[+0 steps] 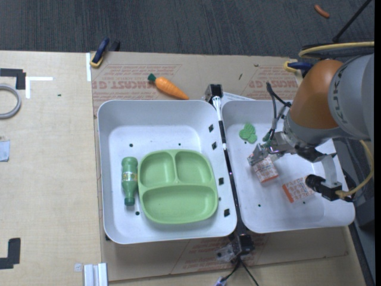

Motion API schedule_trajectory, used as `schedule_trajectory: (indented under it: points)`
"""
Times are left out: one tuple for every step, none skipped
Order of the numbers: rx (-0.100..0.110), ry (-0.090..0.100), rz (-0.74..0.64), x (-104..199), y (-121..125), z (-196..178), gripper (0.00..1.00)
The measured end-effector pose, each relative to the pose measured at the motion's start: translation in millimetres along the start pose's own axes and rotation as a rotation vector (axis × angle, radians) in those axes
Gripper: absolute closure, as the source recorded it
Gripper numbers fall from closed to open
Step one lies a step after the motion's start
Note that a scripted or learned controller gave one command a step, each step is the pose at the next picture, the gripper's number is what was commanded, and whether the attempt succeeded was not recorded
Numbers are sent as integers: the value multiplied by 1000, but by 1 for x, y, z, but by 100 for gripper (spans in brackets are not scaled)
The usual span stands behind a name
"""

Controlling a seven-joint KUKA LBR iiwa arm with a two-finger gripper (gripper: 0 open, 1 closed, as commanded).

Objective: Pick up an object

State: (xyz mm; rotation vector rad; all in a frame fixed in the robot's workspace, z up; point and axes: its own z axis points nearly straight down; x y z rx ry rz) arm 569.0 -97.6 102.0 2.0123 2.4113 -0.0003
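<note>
My gripper [264, 154] reaches down into the right bin [280, 216] from the right, its tip right over a small red-and-white packet [265, 170]. The arm's wrist hides the fingers. A second red-and-white packet [296, 190] lies to the right of it on the bin floor. A small green leafy toy [247, 133] sits near the bin's back left. In the left bin [113, 159] lie a green divided plate [177, 186] and a green bottle [129, 180] on its side.
A toy carrot [168, 86] lies on the cardboard behind the left bin. A blue clip [99, 52] sits at the cardboard's back left corner. Black clamps [214, 92] join the bins at the back and front. Cables run along the arm at the right.
</note>
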Motion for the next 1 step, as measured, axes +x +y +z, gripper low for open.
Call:
schedule_trajectory:
  points:
    - [-1, 0, -216, 49, -4, -90, 100]
